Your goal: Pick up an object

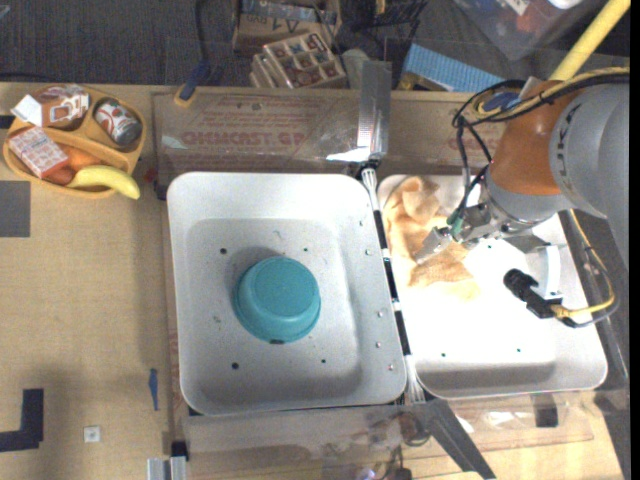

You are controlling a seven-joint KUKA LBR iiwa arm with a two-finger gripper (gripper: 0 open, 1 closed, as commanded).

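Gripper (440,240) is down on the tan cloth (425,233) in the right bin's (520,363) far left corner; whether it grips, I can't tell. Limp cloth could slip out, or snag the bin wall.

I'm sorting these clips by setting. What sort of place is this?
Probably a robotics lab: a grey robot arm reaches over two white bins on a bench, with cables and boxes of clutter behind.

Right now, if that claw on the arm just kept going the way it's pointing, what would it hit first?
Most likely the tan cloth in the right bin. The gripper points down and leftward, right over the cloth, though one slanted view leaves the gap between them unclear.
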